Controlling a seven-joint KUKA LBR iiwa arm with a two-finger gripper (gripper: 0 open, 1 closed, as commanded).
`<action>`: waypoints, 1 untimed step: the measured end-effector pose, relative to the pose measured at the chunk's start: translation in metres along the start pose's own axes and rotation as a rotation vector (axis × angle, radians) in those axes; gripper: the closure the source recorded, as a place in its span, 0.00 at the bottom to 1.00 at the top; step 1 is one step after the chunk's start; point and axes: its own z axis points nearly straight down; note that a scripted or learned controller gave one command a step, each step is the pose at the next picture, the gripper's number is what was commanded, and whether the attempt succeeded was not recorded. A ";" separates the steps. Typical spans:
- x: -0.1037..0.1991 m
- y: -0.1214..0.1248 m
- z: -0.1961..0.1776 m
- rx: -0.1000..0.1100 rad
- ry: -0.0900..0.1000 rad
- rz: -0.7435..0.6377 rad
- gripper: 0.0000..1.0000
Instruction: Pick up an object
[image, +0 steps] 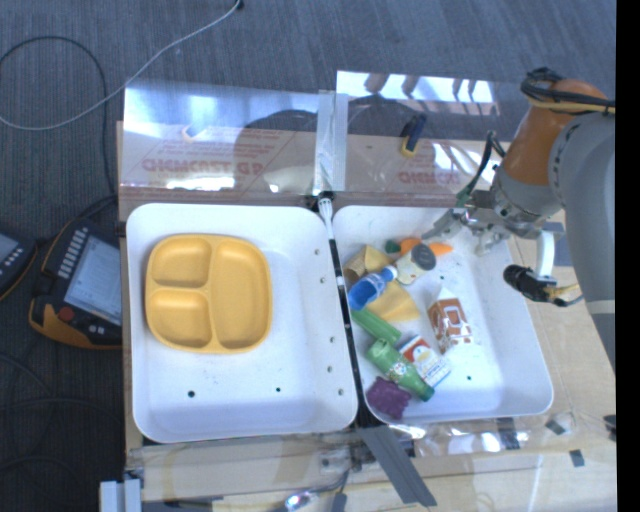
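The right bin holds a loose pile of small items. Among them are a yellow wedge, a blue bottle, a yellow cheese-like block and two green bottles. A purple piece, a brown-and-white carton, an orange carrot-like piece and a dark round cap lie there too. My gripper hangs over the bin's far right corner, just right of the carrot piece. Nothing is visibly held in it.
The left bin carries a yellow divided plate. A clear plastic wall stands behind both bins. A teach pendant lies on the floor at left. The arm's grey body covers the right bin's right edge.
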 end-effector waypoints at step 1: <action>0.000 0.000 -0.009 0.003 -0.005 -0.003 1.00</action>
